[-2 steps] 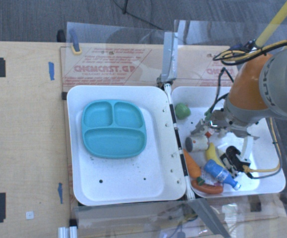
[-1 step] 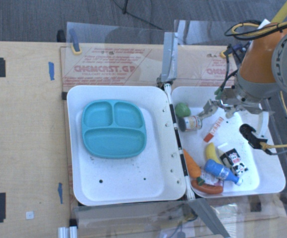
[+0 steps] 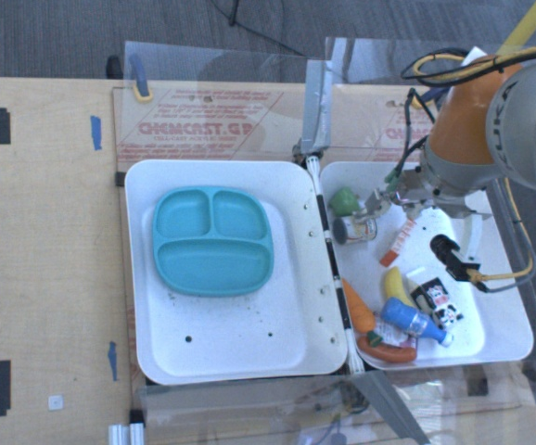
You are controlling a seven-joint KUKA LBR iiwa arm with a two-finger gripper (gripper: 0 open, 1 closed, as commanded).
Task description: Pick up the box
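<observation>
The task is at its beginning, as I judge: nothing is lifted yet. The arm [image 3: 491, 128] reaches from the right over the right bin [image 3: 514, 341]. The left bin [image 3: 287, 341] carries a turquoise divided plate [image 3: 212, 239]. In the right bin the things lie in a loose heap near the front: a carrot [image 3: 359, 309], a banana [image 3: 395, 284], a blue bottle [image 3: 407, 319], and the box [image 3: 433, 299], small, white with dark print, just beside the bottle. The gripper [image 3: 365, 222] hangs near the back left corner of the right bin, beside a green ball [image 3: 344, 199], well apart from the box. Whether it is spread or pressed together I cannot tell, and nothing appears to be pinched in it. What is left is the whole pick: to go to the box, to close, to lift.
</observation>
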